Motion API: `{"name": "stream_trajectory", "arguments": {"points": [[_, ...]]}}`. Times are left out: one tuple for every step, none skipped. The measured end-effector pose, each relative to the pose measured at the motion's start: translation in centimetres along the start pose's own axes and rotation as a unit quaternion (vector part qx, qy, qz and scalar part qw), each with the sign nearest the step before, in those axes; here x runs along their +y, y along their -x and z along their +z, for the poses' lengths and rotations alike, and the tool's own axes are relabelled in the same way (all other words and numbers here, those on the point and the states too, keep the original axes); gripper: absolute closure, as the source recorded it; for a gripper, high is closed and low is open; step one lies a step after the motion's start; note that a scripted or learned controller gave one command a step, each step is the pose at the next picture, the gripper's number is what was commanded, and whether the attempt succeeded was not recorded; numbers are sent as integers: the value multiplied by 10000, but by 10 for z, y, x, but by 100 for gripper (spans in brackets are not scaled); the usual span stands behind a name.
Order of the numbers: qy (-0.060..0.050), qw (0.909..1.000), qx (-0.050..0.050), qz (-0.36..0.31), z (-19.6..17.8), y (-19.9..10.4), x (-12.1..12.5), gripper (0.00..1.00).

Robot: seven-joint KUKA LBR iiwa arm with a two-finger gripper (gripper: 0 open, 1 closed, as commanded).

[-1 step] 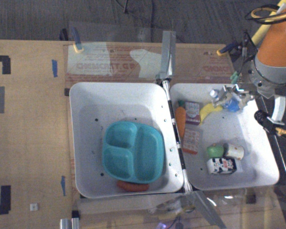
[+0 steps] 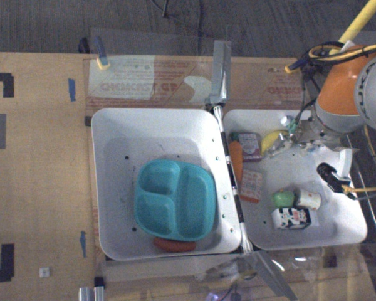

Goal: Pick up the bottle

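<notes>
We record two white bins side by side on the bench. The left bin (image 2: pixel 106 168) holds a teal divided plate (image 2: pixel 175 199). A reddish-brown item (image 2: pixel 173 245) lies partly tucked under the plate's near edge, and we cannot identify it. The right bin (image 2: pixel 348 221) holds several things. An orange carrot (image 2: pixel 236 158) lies along the left wall. A dark purple packet (image 2: pixel 249 144) sits just beside the carrot, and a red packet (image 2: pixel 251 185) lies below them. A yellow item (image 2: pixel 272 140) rests near the far wall. The bottle (image 2: pixel 308 199), white with a green end, lies on its side in the near half of this bin, apart from every wall. A black-and-white carton (image 2: pixel 292 218) lies just beside the bottle on the near side. The grey arm with its orange band (image 2: pixel 341 93) reaches in from the right. Its gripper (image 2: pixel 290 138) sits over the far part of the right bin, just beside the yellow item and well apart from the bottle. We cannot tell whether the gripper stands wide or narrow, and we see nothing held in it.
</notes>
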State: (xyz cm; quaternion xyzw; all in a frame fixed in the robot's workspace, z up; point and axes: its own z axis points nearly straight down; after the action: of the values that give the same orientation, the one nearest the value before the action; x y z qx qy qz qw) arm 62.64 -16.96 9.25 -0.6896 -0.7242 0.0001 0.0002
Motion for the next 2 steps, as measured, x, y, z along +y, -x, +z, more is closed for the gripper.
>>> {"name": "stream_trajectory", "arguments": {"points": [[-118,9995,92,285,6,43,35,0],[-152,9996,85,225,6,43,38,0]]}}
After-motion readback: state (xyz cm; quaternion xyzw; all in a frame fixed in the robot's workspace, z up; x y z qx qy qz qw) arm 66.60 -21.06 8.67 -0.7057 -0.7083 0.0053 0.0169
